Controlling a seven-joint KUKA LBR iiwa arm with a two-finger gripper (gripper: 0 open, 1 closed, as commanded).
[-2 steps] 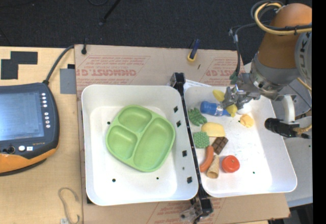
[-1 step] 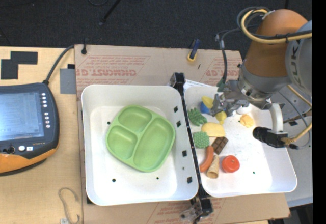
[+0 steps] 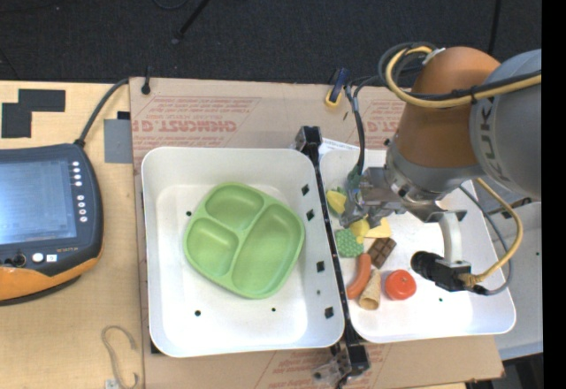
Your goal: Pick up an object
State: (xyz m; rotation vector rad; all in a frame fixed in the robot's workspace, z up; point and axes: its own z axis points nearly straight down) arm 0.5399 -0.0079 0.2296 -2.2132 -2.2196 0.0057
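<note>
Camera view shows the gripper (image 3: 364,206) low over the right bin (image 3: 478,312), above a heap of toy food; whether its fingers are apart or together cannot be told. Just beside the heap lie a carrot (image 3: 359,275) and a tomato (image 3: 400,285). Beside that bin, the left bin (image 3: 168,308) holds a green divided plate (image 3: 244,240).

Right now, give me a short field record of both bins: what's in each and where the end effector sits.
left bin: green divided plate
right bin: orange carrot, red tomato, brown chocolate piece, green waffle-textured piece, yellow pieces, cone
end effector: over the right bin's left side, above the yellow pieces
grasp: cannot tell
beside bench: pendant, left
</note>
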